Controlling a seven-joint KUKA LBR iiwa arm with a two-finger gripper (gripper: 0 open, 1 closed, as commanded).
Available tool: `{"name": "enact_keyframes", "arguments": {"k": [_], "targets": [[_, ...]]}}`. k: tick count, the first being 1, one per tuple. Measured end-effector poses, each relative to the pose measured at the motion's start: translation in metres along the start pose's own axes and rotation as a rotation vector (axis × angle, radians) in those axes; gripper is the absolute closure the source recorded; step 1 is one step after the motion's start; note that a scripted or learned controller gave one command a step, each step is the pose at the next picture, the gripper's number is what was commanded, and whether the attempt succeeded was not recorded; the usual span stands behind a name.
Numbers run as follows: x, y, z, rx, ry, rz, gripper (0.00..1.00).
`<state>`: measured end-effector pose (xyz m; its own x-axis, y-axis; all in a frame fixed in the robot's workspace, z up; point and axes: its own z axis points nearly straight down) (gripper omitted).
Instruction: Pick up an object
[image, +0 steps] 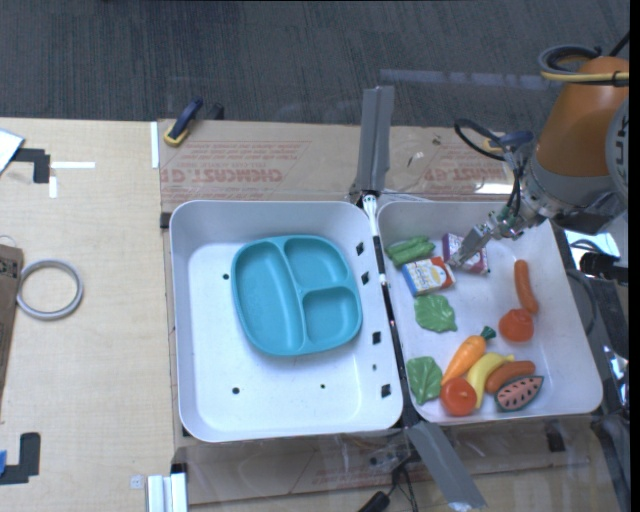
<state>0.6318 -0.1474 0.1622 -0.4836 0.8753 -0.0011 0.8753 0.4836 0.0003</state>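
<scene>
Toy food fills the right bin (590, 395); no single piece is marked out as the target. Going left to right across the bench: a roll of tape (45, 289) lies on the wooden top, well apart from the bins. Left bin (200, 400) holds a teal divided plate (297, 294), three compartments, lying flat near the bin's middle. Right bin: green leaf piece (410, 248) at upper left, small carton with a red label (429, 275) just below it, another green leaf (436, 314) under that. Lower part: green leaf (423, 379), red tomato (459, 397), carrot (464, 355), yellow banana (483, 371), sausage (511, 373), watermelon slice (518, 392), all crowded together. Red-orange round fruit (516, 325) and a long orange-red piece (524, 285) sit toward the right wall. Gripper (468, 256) hangs low over a purple-and-white packet (472, 250) in the upper part of the right bin, at or touching it; finger spacing cannot be made out.
</scene>
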Motion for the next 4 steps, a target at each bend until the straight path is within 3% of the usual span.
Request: {"name": "enact_keyframes", "arguments": {"k": [1,2,3,4], "targets": [[0.022,-0.019,-0.040,0.000,-0.001,-0.056,0.00],[0.120,0.055,-0.029,0.000,0.000,-0.113,0.00],[0.071,0.016,-0.184,0.001,-0.001,0.358,0.00],[0.126,-0.008,-0.075,0.003,0.001,0.232,0.00]]}}
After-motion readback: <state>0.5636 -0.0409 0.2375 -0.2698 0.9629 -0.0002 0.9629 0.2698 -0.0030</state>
